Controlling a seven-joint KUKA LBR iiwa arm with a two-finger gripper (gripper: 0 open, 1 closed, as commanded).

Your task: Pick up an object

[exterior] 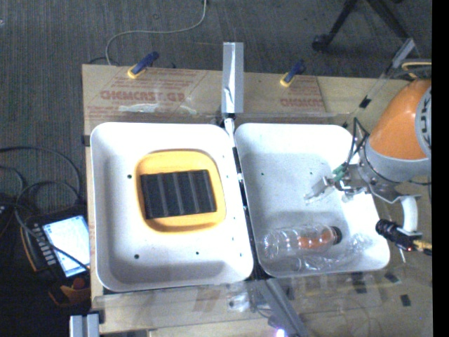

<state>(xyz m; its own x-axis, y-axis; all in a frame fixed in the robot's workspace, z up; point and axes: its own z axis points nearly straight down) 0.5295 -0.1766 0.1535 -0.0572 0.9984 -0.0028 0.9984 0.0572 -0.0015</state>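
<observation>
A clear plastic bottle point(302, 243) with a black cap and an orange patch inside lies on its side along the front wall of the right bin point(280, 153). A yellow tray-like object point(181, 190) with a dark ribbed insert lies flat in the middle of the left bin point(109, 188). My gripper point(324, 186) hangs over the right side of the right bin, above and behind the bottle's cap end and apart from it. Nothing shows in its grasp.
The arm's orange band point(400, 128) and grey wrist reach in over the right bin's right rim. A metal post point(232, 76) stands behind the seam between the bins. Two blue-and-yellow clamps point(142, 64) sit on the back board. A tablet point(64, 239) lies on the floor at left.
</observation>
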